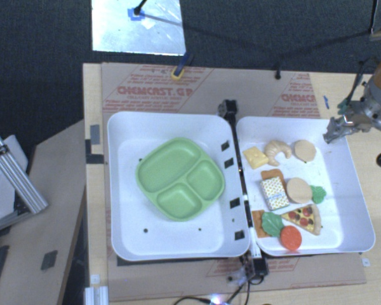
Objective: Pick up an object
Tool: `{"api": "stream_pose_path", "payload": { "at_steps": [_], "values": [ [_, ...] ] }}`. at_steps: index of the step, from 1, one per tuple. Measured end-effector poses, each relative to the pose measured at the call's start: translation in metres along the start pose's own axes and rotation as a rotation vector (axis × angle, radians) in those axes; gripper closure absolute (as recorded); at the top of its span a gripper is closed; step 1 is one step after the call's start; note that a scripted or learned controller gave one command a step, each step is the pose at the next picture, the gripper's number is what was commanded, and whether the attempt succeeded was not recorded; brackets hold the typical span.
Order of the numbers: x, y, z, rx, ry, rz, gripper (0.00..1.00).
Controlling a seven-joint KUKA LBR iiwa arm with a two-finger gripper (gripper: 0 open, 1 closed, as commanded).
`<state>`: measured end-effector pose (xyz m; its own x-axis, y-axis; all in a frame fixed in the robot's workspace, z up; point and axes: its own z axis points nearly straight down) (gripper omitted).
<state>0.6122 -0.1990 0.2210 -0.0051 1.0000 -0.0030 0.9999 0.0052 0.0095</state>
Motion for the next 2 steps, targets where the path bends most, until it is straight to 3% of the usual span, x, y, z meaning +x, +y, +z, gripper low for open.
{"api": "stream_pose_path", "payload": {
  "at_steps": [1, 2],
  "values": [
    [0.0, 0.001, -0.004, 0.006, 0.002, 0.0, 1.0],
    [0.051, -0.017, -0.015, 0.008, 0.004, -0.003, 1.0]
  ]
}}
